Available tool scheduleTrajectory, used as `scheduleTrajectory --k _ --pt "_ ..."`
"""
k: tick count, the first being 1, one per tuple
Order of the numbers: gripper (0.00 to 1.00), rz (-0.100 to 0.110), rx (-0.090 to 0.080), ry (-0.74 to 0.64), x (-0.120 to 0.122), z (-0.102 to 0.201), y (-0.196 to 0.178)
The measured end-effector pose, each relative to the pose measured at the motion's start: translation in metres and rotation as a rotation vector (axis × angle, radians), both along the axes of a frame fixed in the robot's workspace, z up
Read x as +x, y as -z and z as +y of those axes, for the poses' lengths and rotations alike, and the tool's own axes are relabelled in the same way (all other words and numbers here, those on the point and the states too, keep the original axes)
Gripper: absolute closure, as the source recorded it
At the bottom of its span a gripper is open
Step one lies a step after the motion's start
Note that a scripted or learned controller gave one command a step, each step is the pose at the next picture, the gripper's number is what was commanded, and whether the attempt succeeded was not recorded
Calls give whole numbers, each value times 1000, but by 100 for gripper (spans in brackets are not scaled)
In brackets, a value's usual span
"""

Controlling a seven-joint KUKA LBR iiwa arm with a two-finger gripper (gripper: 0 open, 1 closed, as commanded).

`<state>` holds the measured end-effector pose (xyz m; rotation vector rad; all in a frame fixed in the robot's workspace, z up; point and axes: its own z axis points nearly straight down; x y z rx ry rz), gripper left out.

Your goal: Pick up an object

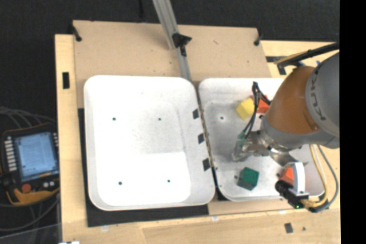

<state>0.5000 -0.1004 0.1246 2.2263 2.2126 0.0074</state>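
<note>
**Pick attempt: end effector low in the right bin**

We take the right bin (229,86) as our reference for all positions.

- Arm (297,111): enters over the bin's right side. Its orange band sits above the bin's right half and hides part of the floor there.
- End effector (242,149): over the bin floor, about midway between the bin's far and near walls and somewhat left of its centre. It is seen from above at a slant, and we cannot tell whether it is wide or narrow. We see nothing held in it.
- Green block (248,178): on the bin floor near the near wall, left of the bin's centre. It lies just on the near side of the end effector, and we cannot tell if the two touch.
- Yellow block (245,109): on the bin floor in the far half, tilted, apart from the end effector.
- Small orange piece (263,104): just right of the yellow block, partly hidden by the arm. We cannot tell what it is.
- Left bin (143,140): directly against the right bin's left wall.
- Surface (171,48): tan board, carrying both bins.
</note>
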Motion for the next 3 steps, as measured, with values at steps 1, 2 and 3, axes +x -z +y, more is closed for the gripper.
scheduleTrajectory --k 1,2,3 --pt "100 -2 -3 -9 0 -4 -63" --pt "100 -4 -3 -10 -3 -2 -126" --pt "100 -2 -3 -10 -1 -3 -177"
